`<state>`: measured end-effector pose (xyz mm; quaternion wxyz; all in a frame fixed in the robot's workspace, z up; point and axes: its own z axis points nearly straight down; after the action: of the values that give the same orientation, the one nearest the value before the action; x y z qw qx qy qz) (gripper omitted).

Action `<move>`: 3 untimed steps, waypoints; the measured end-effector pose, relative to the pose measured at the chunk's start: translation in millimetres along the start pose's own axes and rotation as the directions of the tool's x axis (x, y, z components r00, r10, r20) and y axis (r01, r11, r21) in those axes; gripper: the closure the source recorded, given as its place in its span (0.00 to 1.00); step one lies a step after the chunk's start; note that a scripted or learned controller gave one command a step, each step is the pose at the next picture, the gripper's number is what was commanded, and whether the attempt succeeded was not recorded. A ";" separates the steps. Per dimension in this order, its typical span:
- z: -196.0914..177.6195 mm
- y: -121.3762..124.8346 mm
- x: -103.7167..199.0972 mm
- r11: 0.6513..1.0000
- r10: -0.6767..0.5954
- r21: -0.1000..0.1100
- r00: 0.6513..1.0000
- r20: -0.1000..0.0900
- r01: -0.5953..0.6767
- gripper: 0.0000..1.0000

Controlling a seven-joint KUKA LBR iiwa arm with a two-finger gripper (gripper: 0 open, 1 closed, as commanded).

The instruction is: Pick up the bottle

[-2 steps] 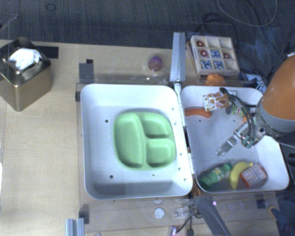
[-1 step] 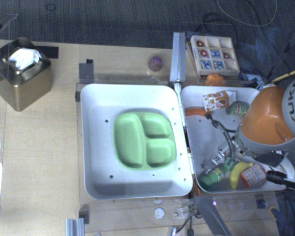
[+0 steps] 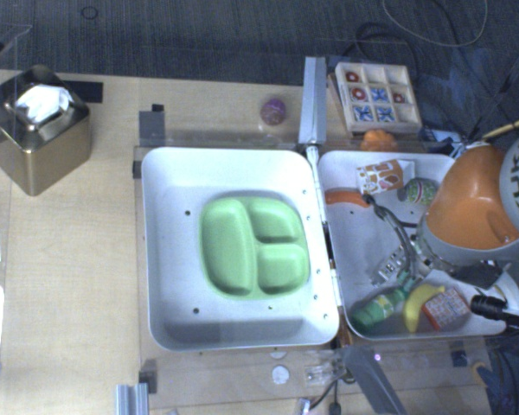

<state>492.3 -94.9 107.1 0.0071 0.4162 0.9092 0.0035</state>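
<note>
The gripper hangs low over the right bin, near its front edge. I cannot tell from this view how the jaws stand. Nothing can be seen caught between them.

The bottle is green and lies on its side in the front of the right bin, just below the gripper. A yellow banana lies right beside it, touching or almost touching. A small red box sits next to the banana, toward the front right corner.

Near the back edge of the same bin is a small card packet, with an orange thing just in front of it.

The arm's big orange band covers the right side of that bin.

The left bin holds a green tray in its middle.

On the bench, near its back left corner, stands a tan box.
</note>
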 end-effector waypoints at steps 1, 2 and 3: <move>-78.3 61.3 14.7 0.926 0.377 0.008 0.926 -0.002 -0.377 1.00; -76.8 85.1 104.0 0.765 0.644 0.014 0.765 0.000 -0.644 1.00; -6.8 149.3 148.2 0.617 0.787 0.016 0.617 0.003 -0.787 1.00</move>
<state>508.4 114.8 114.3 -0.0004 0.7723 0.6353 0.0001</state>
